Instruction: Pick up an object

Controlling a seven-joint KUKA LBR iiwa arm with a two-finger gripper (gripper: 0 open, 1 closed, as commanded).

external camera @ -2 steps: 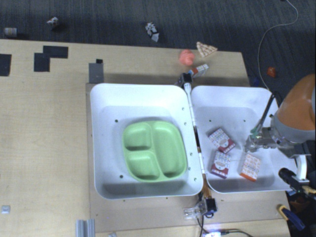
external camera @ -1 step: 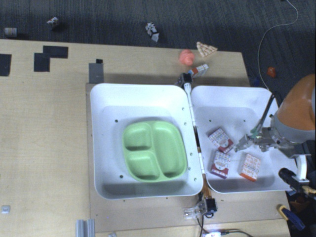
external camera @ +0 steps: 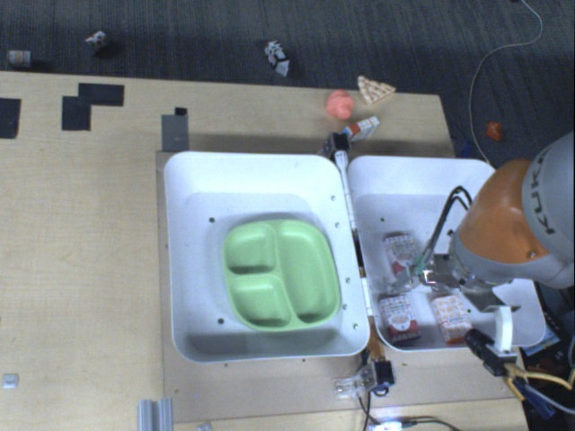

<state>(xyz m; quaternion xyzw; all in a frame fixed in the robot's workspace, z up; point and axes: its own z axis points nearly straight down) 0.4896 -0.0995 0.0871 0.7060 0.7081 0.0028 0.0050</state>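
The right bin (external camera: 404,187) holds three small reddish-and-white packets: one (external camera: 398,248) near its middle, one (external camera: 398,317) at the front left, one (external camera: 451,314) at the front right. My gripper (external camera: 424,275) hangs low over the bin among these packets, just right of the middle one. The grey wrist and orange band (external camera: 503,223) cover most of it from above. Nothing shows as lifted.
The left bin (external camera: 193,241) holds a green divided plate (external camera: 280,272). Behind the bins on the bench lie a pink ball (external camera: 340,104), a toy pizza slice (external camera: 375,89) and a small tube (external camera: 359,130). Cables run by the front right corner (external camera: 512,375).
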